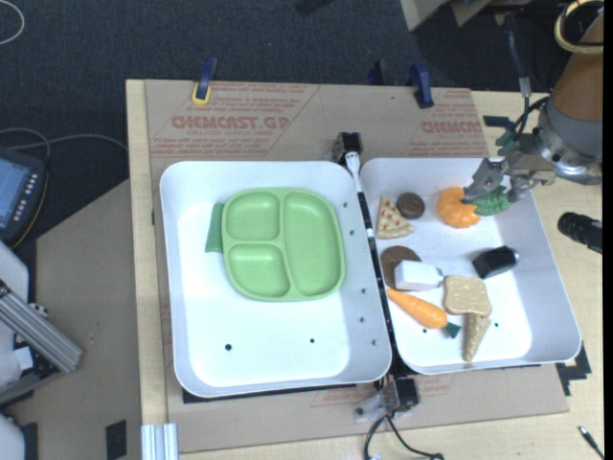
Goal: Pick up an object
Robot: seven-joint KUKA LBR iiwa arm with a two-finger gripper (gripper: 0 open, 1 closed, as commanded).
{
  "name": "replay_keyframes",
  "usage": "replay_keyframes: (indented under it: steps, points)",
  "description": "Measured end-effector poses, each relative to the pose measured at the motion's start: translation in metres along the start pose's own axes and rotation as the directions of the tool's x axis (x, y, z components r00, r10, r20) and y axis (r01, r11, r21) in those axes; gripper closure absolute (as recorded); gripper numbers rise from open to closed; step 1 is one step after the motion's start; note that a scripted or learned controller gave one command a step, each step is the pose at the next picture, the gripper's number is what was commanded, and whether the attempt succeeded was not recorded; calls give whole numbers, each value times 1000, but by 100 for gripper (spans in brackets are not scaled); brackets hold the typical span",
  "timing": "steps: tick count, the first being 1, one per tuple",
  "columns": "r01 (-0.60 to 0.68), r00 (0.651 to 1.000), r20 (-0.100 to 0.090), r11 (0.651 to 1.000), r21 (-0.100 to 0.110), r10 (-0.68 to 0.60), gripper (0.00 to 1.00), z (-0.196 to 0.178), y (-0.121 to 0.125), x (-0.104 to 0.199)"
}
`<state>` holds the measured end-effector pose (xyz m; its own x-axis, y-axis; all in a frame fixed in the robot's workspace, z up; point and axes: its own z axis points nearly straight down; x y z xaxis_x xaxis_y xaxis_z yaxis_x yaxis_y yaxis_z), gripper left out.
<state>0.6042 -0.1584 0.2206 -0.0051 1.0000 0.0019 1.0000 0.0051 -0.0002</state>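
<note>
The right bin [551, 286] holds several toy foods. An orange fruit [456, 209] with a green top lies near its back. My gripper [488, 188] hangs low at the fruit's right edge, over the green top. It is too small in the view to tell whether it touches the fruit. Also in this bin are a pizza slice [391, 217], a brown cookie [411, 204], a black block [495, 261], a white block [418, 276] on a brown disc [397, 254], a carrot [419, 308] and a bread slice [466, 297].
The left bin [192, 333] holds a green divided plate [283, 242]. A tan wedge [476, 337] lies near the right bin's front rim. A divider with black clips [350, 147] separates the bins. The arm's wrist [575, 113] comes in from the upper right.
</note>
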Motion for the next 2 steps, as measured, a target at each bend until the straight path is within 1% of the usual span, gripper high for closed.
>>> replay_keyframes:
  steps: [1, 2]
  points:
    - [1, 1000, 0, 1000, 2, -1, 100, 7, 3, 59]
    - [2, 1000, 0, 1000, -5, -2, 100, -15, 9, 112]
